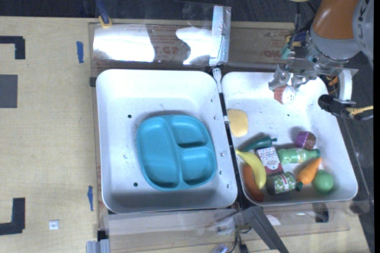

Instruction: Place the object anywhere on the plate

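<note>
A blue divided plate lies in the left white bin. My gripper hangs over the back of the right bin, near its far wall. A small pink-and-white object sits right at the gripper's tip, partly covered by it. Whether it is gripped or resting on the bin floor is unclear. The plate is well to the left of the gripper, across the wall between the bins.
The right bin holds several toy foods: a yellow round piece, a banana, a green bottle, a purple piece, a carrot, a green ball and a can. A clear panel stands behind the left bin.
</note>
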### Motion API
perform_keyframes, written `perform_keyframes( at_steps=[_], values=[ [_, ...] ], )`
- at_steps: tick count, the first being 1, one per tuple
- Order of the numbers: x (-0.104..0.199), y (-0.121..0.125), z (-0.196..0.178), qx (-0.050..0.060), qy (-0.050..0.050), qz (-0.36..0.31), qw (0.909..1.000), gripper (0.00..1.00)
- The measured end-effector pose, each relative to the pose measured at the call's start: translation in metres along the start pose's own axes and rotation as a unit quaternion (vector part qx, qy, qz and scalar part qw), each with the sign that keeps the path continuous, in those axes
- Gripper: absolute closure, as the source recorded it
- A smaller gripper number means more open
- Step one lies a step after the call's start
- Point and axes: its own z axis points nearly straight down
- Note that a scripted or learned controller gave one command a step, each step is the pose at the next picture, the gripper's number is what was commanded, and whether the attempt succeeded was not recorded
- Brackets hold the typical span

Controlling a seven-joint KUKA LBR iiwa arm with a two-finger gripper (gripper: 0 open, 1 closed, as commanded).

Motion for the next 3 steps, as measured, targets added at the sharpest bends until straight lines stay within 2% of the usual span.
perform_keyframes(
  at_steps=[1, 2, 3],
  values=[
    [0.052, -0.036, -0.081, -0.004, 0.001, -0.021, 0.9998, 1.00],
    [0.087, -0.002, -0.097, -0.002, 0.000, -0.156, 0.9877, 1.00],
    [0.122, 0.026, -0.089, -0.002, 0.000, -0.232, 0.9726, 1.00]
  ],
)
